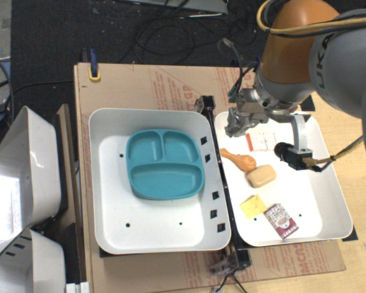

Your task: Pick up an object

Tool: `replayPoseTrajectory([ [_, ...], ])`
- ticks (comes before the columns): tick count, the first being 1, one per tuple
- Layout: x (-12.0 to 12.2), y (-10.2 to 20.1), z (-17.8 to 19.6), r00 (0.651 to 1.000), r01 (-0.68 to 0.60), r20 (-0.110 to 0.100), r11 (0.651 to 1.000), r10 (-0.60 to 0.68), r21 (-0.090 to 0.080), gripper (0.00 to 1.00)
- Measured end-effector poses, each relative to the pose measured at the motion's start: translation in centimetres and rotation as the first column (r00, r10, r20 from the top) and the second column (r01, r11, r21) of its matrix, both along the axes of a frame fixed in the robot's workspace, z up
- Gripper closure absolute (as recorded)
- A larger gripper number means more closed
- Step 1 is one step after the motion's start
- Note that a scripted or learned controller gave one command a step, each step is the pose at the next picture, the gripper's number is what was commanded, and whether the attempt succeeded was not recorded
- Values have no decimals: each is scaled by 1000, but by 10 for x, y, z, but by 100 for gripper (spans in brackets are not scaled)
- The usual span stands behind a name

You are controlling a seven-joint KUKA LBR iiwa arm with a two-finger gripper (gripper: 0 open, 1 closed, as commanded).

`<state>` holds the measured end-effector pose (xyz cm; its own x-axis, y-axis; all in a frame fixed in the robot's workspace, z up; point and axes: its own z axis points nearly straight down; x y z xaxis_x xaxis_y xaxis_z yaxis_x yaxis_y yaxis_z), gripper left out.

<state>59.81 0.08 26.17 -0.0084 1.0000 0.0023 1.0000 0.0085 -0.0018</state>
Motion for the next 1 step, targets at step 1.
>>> replayPoseTrajectory([
  [1, -15, 52, -2, 1000, 0, 0, 1000, 0, -1, 100],
])
